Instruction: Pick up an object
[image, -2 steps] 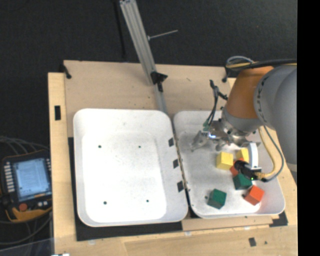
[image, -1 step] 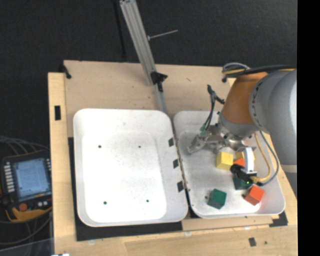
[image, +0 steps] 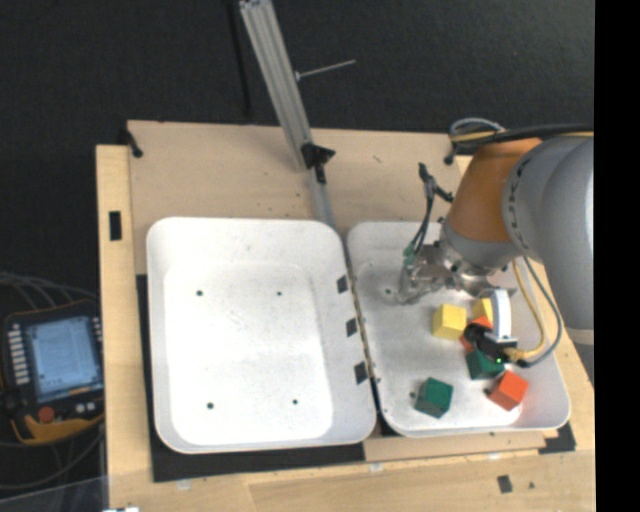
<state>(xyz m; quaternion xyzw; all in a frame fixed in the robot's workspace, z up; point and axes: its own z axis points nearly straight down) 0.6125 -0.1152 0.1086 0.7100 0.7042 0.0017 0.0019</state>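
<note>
- The blocks lie in the right bin (image: 395, 250): yellow block (image: 449, 320), green block (image: 434, 397), orange block (image: 508, 389) — small, probably light, rigid and smooth.
- Gripper (image: 420, 278) is low over the bin's upper part, beside the yellow block; its state I cannot tell.
- Green block stands apart — best taken across flat opposite faces.

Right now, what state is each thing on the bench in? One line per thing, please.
gripper: low over the right bin's upper part, nothing seen held.
yellow block: lying loose in the right bin.
green block: lying alone near the bin's front.
orange block: lying at the front right.
right bin: holds the blocks.
left bin: beside it.
</note>
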